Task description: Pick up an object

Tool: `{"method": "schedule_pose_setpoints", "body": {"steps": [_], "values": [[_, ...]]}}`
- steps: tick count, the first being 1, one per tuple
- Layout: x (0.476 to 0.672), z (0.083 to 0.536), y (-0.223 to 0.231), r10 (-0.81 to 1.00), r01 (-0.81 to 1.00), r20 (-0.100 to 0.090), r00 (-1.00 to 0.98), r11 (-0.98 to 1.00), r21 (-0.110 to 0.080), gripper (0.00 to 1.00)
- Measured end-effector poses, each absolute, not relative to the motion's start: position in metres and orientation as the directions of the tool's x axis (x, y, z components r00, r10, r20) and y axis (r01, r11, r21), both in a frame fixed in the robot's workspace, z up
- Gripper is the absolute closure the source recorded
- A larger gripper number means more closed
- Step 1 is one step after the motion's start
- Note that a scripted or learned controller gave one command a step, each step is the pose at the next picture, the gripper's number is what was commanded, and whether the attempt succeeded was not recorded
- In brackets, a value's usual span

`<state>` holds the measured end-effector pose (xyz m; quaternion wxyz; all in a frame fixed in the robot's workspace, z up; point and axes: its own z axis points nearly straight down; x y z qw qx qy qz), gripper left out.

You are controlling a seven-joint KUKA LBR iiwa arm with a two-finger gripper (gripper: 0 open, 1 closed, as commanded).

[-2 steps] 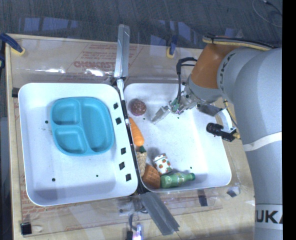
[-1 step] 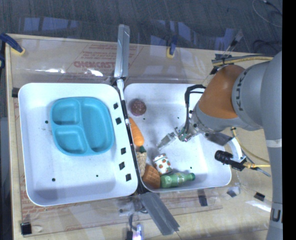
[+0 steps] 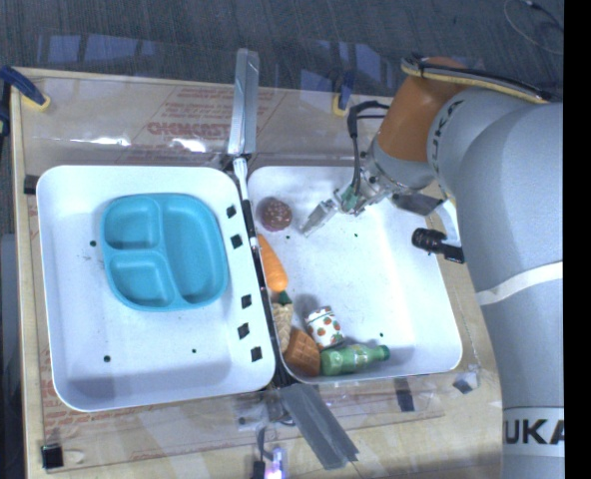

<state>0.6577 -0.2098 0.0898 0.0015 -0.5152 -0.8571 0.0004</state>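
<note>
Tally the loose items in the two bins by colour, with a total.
Blue: 1, the divided tray in the left bin
Brown: 2, the round ball and the cone-like piece
Orange: 1, the carrot
Green: 1, the bottle
White with red spots: 1, the small cup
Total: 6

Both white bins present smooth, slightly glossy plastic walls, and the blue divided tray shows a smooth, matt plastic surface. The green bottle and the orange carrot look like smooth moulded plastic. The bench carries a clear, reflective film over printed board.
</note>
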Motion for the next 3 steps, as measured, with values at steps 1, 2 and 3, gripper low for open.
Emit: {"method": "schedule_pose_setpoints", "body": {"steps": [1,2,3], "values": [[0.659,0.098,-0.209,0.88,0.88,0.003,-0.475,0.475,-0.004,1.0],[0.657,0.122,-0.211,0.996,0.996,0.0,-0.089,0.089,-0.003,1.0],[0.607,0.093,-0.202,0.969,0.969,0.001,0.247,-0.247,-0.009,1.0]]}}
